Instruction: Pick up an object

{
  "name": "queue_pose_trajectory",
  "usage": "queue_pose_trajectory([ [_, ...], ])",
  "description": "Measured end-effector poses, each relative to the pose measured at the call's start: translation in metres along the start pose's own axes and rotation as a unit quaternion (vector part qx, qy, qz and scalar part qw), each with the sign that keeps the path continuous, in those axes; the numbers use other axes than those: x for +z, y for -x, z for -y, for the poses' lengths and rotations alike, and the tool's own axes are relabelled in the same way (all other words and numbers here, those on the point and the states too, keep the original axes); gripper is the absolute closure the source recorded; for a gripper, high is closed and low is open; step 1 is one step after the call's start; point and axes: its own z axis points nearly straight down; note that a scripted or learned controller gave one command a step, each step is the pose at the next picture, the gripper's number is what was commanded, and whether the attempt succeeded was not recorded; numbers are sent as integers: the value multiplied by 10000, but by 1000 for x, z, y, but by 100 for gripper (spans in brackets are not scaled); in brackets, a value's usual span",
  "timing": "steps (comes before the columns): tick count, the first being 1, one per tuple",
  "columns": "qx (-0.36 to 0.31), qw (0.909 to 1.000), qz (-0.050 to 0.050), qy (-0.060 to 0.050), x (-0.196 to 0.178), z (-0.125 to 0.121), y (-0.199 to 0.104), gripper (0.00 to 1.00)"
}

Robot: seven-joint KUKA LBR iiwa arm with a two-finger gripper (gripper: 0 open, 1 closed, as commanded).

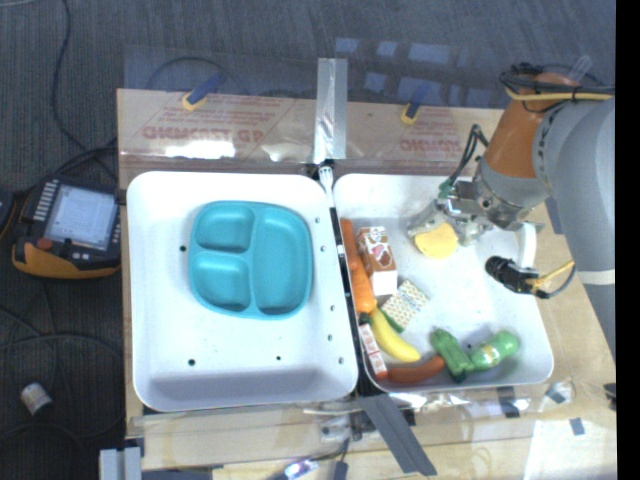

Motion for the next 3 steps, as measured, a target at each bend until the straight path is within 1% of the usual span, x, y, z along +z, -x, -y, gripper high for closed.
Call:
queue_pose_trajectory([
  [1,-8,10000,3,-18,-7,1,0,100],
  [2,65,10000,-11,-50,-124,14,-42,100],
  [3,-131,9999,6,-55,-110,0,-43,100],
])
